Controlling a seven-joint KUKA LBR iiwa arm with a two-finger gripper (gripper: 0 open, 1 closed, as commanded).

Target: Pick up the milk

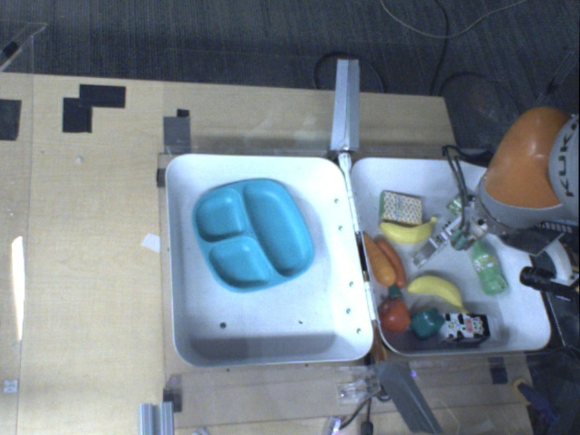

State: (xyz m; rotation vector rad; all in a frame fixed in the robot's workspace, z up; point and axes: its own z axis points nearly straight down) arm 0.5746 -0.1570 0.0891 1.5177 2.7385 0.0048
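We are only reaching: our gripper (446, 234) hangs near a banana (407, 233), spread or pinched we cannot tell. Next we move over the milk (465, 327).

- 1 fixed cam, mounted above the counter (91, 243), looking down at a slant.
- Far enough to frame both white bins: left bin (181, 333), right bin (535, 333), plus dark floor (227, 25) along the top.
- Arm (535, 166) enters from frame right.
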